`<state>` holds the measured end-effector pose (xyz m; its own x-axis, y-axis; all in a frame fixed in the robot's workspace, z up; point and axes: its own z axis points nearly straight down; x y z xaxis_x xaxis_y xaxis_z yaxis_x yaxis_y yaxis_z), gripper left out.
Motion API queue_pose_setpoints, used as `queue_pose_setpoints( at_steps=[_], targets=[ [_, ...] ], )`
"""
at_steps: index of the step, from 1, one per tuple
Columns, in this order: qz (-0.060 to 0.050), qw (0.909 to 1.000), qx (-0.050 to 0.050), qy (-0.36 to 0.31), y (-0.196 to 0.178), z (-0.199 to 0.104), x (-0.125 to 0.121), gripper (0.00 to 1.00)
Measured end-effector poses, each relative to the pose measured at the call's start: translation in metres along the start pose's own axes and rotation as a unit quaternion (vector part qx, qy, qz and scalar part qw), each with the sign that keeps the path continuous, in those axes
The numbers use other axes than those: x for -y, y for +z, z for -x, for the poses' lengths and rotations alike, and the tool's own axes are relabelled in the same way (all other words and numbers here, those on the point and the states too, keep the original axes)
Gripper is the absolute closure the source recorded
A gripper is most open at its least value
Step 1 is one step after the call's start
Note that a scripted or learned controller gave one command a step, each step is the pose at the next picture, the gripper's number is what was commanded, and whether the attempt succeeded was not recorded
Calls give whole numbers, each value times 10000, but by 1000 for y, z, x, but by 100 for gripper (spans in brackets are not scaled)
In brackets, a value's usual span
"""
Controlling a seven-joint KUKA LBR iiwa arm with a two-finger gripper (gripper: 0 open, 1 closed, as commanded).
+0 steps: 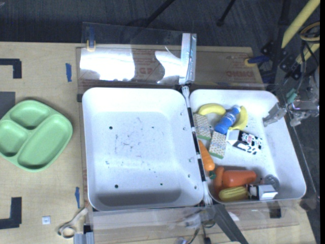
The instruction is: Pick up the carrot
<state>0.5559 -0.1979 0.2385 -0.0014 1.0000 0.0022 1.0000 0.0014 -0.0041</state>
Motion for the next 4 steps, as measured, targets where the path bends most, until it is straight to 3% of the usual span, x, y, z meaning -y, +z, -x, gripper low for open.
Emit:
queue_pose_setpoints(
  at_steps=[1,2,3,4],
  targets=[
    [-2,9998,-1,204,108,-46,73,0],
    [-1,9998,0,207,108,-45,73,0],
    [32,9959,10,-906,152,-70,75,0],
    [51,9960,8,-892,143,-69,74,100]
  ],
)
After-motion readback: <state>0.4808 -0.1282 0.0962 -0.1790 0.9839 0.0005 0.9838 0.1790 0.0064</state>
